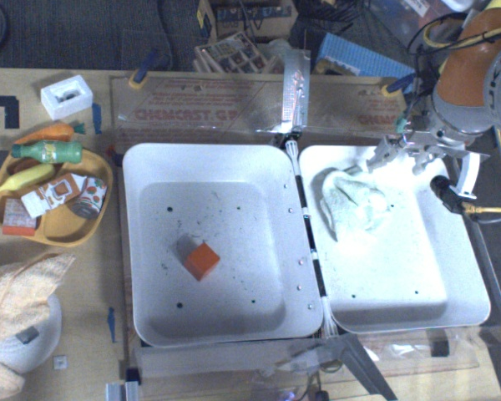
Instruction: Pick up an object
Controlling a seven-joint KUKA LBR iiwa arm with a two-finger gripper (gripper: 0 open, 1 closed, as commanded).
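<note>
Gripper: over right bin, finger state indeterminate. Pale cloth: just below-left of it. Orange block: well apart, left bin.

One fixed overhead camera looks slantwise down on both bins.

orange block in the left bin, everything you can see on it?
The orange block is a small cube-like piece, matte, plain orange with a darker shaded face on its left. It sits tilted diagonally to the bin walls, resting on the floor of the left bin, slightly left of and below centre. Nothing else touches it; the tool is over the right bin.
</note>
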